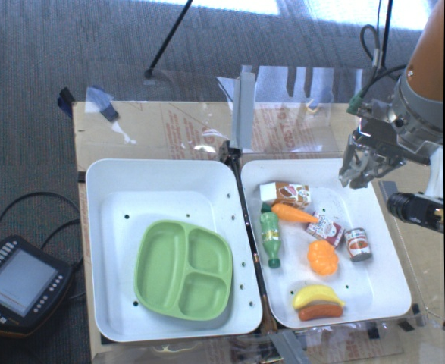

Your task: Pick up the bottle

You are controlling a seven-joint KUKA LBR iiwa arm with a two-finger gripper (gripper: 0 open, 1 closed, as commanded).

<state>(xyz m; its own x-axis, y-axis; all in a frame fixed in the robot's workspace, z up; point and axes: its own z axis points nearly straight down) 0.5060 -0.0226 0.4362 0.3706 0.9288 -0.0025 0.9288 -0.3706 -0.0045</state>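
Two white bins (108, 180), one green divided tray (184, 270), one bottle (271, 238), one carrot (296, 214), one can (358, 244), one banana (316, 295)

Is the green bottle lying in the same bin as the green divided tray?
No, the green bottle lies in the right bin beside a carrot, while the green tray sits in the left bin.

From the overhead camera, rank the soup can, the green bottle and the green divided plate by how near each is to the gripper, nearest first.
From the gripper at the right bin's far right corner:
1. Soup can, right side of the right bin.
2. Green bottle, along that bin's left edge.
3. Green divided plate, in the left bin.
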